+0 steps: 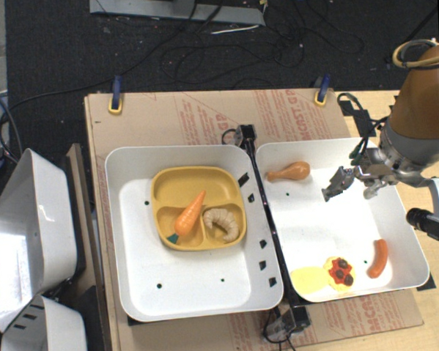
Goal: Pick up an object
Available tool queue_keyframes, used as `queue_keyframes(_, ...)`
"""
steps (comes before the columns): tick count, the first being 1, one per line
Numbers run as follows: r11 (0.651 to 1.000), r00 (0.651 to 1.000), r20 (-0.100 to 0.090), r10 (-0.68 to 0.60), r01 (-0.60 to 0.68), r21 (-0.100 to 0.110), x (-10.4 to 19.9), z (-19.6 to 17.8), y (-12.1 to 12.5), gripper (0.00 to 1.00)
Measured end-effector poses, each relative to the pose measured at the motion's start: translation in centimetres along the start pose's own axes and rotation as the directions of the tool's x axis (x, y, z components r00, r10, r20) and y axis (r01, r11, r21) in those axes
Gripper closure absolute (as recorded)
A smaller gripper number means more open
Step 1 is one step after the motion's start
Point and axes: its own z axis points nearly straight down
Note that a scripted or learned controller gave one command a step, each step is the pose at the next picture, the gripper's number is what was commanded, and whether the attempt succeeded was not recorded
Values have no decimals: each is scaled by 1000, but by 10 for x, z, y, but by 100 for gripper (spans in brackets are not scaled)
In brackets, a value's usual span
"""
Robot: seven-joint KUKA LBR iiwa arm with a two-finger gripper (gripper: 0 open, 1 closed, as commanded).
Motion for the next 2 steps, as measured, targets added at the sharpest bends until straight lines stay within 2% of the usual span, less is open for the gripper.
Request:
queue_keyframes(1,1000,1000,2,-3,3,-13,0,-7,3,0)
queue_keyframes(2,1000,1000,1,-1,1,-9,9,54,3,0)
